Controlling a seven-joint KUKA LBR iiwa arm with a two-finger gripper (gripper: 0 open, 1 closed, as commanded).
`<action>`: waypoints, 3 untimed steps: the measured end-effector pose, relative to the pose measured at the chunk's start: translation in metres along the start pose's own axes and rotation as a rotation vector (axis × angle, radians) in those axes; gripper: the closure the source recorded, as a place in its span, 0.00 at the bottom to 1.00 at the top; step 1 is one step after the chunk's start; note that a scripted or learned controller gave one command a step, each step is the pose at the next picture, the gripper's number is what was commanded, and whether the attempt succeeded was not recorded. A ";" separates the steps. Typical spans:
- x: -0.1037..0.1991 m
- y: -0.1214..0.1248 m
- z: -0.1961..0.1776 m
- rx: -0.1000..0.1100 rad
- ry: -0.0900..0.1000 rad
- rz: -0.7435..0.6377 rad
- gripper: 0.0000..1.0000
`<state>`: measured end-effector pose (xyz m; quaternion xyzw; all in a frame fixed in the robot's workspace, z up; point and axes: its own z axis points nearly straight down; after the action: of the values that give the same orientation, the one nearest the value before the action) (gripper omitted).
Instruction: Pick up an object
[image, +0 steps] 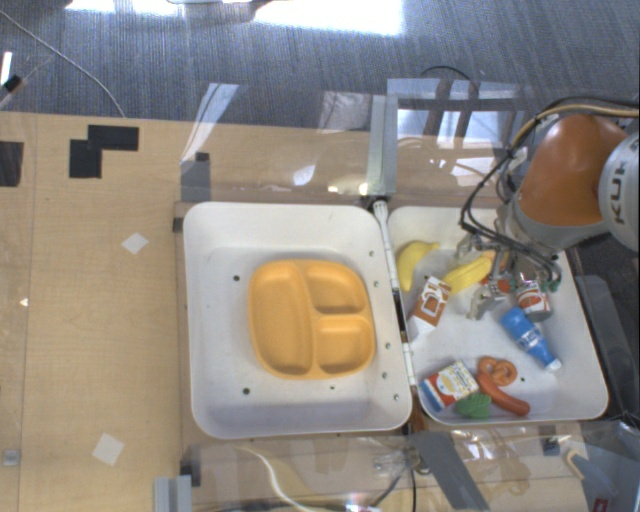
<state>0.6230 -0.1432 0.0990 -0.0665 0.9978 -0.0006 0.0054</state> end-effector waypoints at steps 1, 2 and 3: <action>-0.050 0.025 -0.004 -0.001 0.014 0.396 0.00; 0.011 0.004 -0.001 0.001 0.002 0.295 0.00; -0.036 -0.005 0.011 0.001 0.000 0.224 0.00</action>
<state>0.6599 -0.1432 0.0880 0.0452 0.9990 -0.0003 0.0056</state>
